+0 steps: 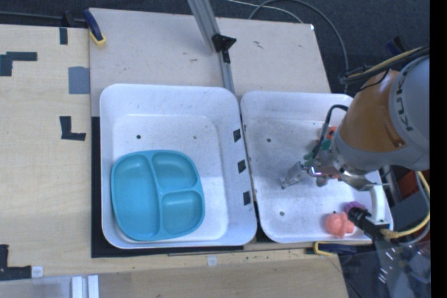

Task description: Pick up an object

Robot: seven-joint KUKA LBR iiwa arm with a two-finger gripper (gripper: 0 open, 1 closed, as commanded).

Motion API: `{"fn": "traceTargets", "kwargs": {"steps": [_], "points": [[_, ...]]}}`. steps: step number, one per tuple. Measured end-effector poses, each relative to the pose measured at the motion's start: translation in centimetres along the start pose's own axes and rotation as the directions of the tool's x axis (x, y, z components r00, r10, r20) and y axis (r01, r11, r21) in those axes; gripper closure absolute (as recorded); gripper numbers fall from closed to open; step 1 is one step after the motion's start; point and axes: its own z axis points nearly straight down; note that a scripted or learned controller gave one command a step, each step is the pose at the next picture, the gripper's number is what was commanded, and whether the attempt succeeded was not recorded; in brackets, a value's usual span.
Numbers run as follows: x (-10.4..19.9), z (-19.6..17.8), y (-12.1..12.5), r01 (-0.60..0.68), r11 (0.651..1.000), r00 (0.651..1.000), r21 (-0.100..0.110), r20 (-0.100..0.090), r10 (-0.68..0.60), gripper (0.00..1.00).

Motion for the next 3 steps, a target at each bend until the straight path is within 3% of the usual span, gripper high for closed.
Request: {"fn": "traceTargets", "kwargs": {"steps": [1,3], "points": [[0.0,-1.2,0.1,0.002,1.0,1.0,-0.003,0.0,-0.002,1.0],[1.0,-11.2,0.0,0.001,1.0,1.0,-0.013,0.003,-0.001,1.0]]}}
